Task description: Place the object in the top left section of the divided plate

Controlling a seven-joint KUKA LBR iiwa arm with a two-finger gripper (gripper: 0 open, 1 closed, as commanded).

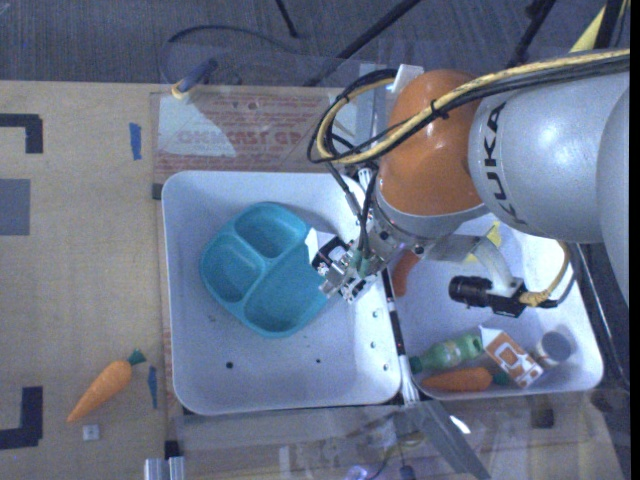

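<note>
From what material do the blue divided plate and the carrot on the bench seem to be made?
The divided plate looks like moulded plastic: one even teal colour, rounded ridges, a soft matte sheen. The carrot on the wooden bench looks like a toy, probably plastic or foam: flat, uniform orange with a small green top. The view leaves it open which.

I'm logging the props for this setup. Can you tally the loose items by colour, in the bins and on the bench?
Blue: 1, the divided plate
Green: 1, the green bottle
Orange: 2, the carrot in the right bin and the toy carrot on the bench
Orange and white: 1, the small carton
Grey: 1, the small cup
Total: 6
</note>
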